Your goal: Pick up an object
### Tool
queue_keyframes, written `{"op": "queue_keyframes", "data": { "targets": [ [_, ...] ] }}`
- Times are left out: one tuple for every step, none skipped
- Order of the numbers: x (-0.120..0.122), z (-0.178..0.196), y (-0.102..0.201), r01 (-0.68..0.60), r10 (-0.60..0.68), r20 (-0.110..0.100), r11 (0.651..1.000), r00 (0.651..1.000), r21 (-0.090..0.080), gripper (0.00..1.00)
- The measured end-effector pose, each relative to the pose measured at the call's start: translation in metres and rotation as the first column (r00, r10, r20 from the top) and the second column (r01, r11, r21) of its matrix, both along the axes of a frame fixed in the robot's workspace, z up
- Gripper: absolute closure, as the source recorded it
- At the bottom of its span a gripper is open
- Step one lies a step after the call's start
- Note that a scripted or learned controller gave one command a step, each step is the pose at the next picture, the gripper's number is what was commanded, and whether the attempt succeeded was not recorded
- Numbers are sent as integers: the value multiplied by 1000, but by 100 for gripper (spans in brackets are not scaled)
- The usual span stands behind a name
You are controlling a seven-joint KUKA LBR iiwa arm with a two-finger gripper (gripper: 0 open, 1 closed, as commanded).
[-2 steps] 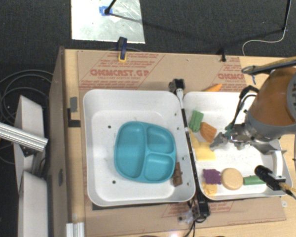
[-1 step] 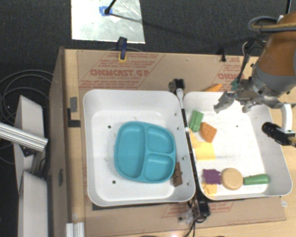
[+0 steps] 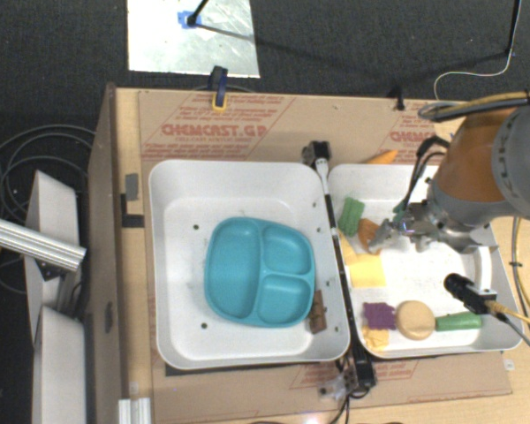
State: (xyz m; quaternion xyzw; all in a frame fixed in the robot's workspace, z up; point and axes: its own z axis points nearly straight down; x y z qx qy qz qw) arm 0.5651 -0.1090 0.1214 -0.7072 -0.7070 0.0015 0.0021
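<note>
The gripper (image 3: pixel 387 234) hangs low over the right bin (image 3: pixel 421 268), near its far left corner, with the arm (image 3: pixel 477 170) reaching in across the bin's right edge. Its tip sits just beside an orange piece (image 3: pixel 368 231), on that piece's right. At this slant I cannot tell whether they touch. I cannot tell either whether the gripper is apart or together, since its tip shows as a small grey cluster with no clear gap. Nothing shows as held in it.

The orange piece lies close to the bin's left edge. A green block (image 3: pixel 351 214) is just beside it, toward the far left corner, and a yellow block (image 3: pixel 366 270) lies next to it on the near side. Along the near edge lie a purple toy (image 3: pixel 379 314), a tan round (image 3: pixel 414 319) just to its right, and a green stick (image 3: pixel 458 321) touching the round's right side.

The left bin (image 3: pixel 181 237) holds a teal plate (image 3: pixel 258 272) at its middle. A small brown thing (image 3: pixel 318 312) lies against the bin's right edge, by the near right corner.
</note>
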Motion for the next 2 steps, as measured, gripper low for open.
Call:
{"op": "queue_keyframes", "data": {
  "targets": [
    [-16,-39,14,0,0,7,1000,1000,-3,0],
    [107,-34,-15,-8,8,21,1000,1000,-5,0]
  ]
}}
